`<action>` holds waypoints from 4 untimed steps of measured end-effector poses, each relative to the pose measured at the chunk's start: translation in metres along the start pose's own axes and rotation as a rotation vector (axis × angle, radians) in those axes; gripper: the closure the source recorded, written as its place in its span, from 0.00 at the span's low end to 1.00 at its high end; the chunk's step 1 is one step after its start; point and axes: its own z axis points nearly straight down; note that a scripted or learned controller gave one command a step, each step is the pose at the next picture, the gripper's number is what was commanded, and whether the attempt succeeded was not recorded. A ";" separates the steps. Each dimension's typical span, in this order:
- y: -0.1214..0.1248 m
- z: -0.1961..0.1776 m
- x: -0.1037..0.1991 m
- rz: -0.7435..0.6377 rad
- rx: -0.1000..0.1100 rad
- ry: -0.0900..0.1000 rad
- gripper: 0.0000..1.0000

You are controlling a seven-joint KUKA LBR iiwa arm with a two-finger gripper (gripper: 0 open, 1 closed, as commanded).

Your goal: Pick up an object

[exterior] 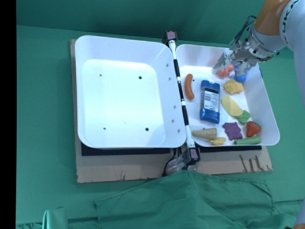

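Just pincer point(232, 67) near bin point(267, 104) far edge

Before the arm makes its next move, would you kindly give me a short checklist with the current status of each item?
1. Gripper is over the right bin: ok.
2. Objects available in the right bin, such as the blue box and sausage: ok.
3. Small orange-red object lies right at the gripper: ok.
4. An object held between the jaws: cannot tell.
5. Jaws open or shut: cannot tell.
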 end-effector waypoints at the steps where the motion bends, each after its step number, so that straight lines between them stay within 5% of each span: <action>1: -0.029 0.038 -0.021 -0.002 0.004 0.002 0.00; 2: -0.074 0.035 -0.021 -0.003 0.002 0.001 0.00; 4: -0.085 0.035 -0.020 -0.004 -0.002 0.000 0.00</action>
